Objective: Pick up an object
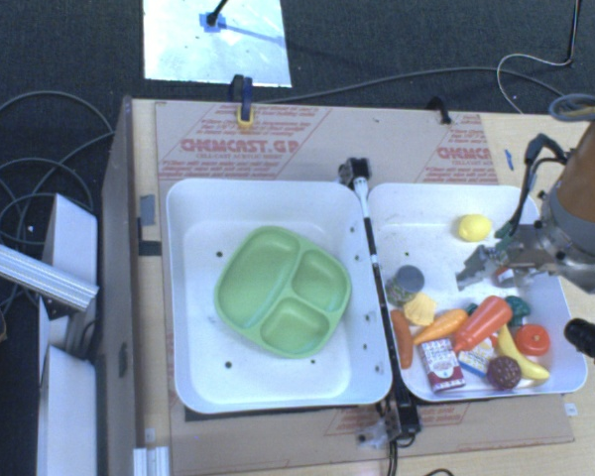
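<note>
Camera view: the gripper [484,264] hung over the right bin [575,380], fingers spread and holding nothing. The toy carrot [483,322] lay just beside it at six o'clock, its long axis running from one to seven o'clock amid the heaped toy food.

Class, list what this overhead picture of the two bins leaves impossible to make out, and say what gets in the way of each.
- Gripper in the camera view: blurred, so the state of its jaws is unreadable.
- Teal item in the right bin: mostly covered by the orange carrot and the arm.
- Red carton: its printing is too small to read.
</note>
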Robot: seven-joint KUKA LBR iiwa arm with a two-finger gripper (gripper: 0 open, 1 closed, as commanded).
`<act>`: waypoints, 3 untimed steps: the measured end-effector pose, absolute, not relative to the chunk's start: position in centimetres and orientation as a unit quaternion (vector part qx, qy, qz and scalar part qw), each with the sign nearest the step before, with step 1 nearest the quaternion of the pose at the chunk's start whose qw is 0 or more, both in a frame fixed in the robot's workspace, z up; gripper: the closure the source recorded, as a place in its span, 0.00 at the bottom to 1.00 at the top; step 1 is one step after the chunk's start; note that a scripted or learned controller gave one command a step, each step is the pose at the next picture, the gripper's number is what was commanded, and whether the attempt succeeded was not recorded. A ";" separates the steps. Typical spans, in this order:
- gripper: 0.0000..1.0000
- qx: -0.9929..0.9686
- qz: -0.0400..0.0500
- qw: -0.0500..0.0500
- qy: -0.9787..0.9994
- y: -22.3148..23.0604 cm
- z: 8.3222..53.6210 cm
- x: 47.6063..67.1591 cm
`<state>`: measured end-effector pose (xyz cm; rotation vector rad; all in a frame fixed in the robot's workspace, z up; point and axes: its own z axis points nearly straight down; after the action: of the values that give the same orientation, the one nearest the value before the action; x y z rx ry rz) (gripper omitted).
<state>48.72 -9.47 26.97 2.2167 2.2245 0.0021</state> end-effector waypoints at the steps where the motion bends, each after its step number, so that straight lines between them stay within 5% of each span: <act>1: 0.00 0.707 -0.001 -0.001 0.707 -13.9 14.2 48.6; 2: 0.00 0.704 0.005 -0.003 0.710 -17.9 8.7 60.2; 3: 0.00 0.707 0.000 0.000 0.708 -16.4 8.4 55.5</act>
<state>55.49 -16.37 8.40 2.2196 2.2228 0.0006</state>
